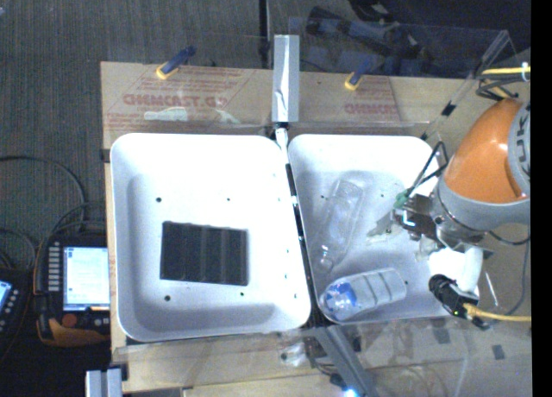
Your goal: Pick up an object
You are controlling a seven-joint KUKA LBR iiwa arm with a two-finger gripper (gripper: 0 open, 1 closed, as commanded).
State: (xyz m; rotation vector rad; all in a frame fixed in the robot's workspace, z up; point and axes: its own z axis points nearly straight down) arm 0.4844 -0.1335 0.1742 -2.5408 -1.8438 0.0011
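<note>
Approach step: the arm hangs over the right bin [414, 149], nothing lifted yet.

The pincer [412, 218] sits just right of a clear, crumpled plastic bottle [345, 210]; its state cannot be told. A blue-capped, ribbed bottle [366, 290] lies nearer. Next it must descend squarely; thin plastic probably slips. A flat black ridged slab [204, 253] rests in the left bin [138, 171].

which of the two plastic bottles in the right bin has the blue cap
The bottle lying along the near edge of the right bin; its blue cap points left. The other clear bottle, farther back, shows no blue.
</note>
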